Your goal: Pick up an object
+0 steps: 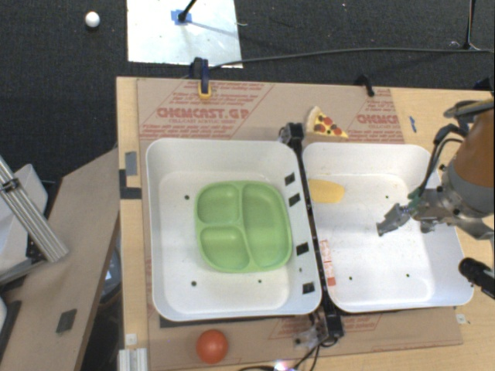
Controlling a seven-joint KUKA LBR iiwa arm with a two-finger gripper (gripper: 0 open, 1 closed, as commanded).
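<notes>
The picture's right edge cuts off most of the arm (473, 168), the gripper (390, 224) over the right bin (371, 284) is too small and dark to make out, and the left edge cuts off a metal rail (27, 215).

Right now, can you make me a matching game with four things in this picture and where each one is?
Things:
1. green plate
2. yellow piece
3. pizza slice toy
4. orange ball

Places:
A. on the board below the left bin
B. in the left bin
C. on the board behind the bins
D. in the right bin, near its left wall

Pairs: 1-B, 2-D, 3-C, 4-A
</notes>
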